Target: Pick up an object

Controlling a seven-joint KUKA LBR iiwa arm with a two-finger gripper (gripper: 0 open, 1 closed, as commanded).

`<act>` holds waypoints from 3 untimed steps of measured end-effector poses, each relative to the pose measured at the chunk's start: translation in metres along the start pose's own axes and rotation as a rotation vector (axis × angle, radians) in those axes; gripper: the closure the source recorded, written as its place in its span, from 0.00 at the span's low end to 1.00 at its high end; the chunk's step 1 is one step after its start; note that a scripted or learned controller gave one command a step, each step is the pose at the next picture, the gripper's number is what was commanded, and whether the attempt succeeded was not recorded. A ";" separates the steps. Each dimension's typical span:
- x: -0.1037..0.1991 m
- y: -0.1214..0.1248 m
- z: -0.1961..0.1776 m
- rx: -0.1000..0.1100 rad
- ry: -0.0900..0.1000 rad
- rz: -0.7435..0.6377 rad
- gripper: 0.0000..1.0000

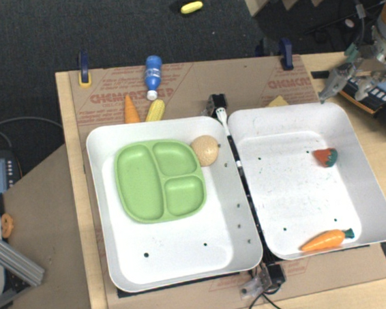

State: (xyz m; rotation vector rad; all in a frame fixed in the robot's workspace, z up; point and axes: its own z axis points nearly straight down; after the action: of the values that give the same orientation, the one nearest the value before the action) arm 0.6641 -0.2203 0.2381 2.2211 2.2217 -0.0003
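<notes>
The nearest thing to take was a small red strawberry with a green top, which lay in the right bin, close to the far right wall. It looked like a toy of plastic or rubber, so I judged it light and not fragile, but round and smooth, and it could slip out or roll away if it was pinched off its middle. The best hold seemed to be across the red body, not on the green leaves. In the same bin, near the front edge, lay an orange carrot, also a toy by its look; it was long and thin, so a grip across the thick middle would be more secure. The tool was outside the bin, above the desk behind the far right corner, well apart from the carrot and somewhat nearer to the strawberry. It held nothing that I could see, and I could not tell whether it was released or clenched. The left bin carried a green plate and a beige ball just beside it.
</notes>
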 end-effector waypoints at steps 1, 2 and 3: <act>0.004 0.001 0.146 0.014 0.017 -0.003 0.00; 0.068 -0.015 0.154 0.005 0.004 -0.005 0.00; 0.040 -0.068 0.154 0.006 0.001 0.004 0.00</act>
State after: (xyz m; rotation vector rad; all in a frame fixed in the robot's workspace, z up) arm 0.5960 -0.1806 0.0846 2.2286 2.2208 -0.0060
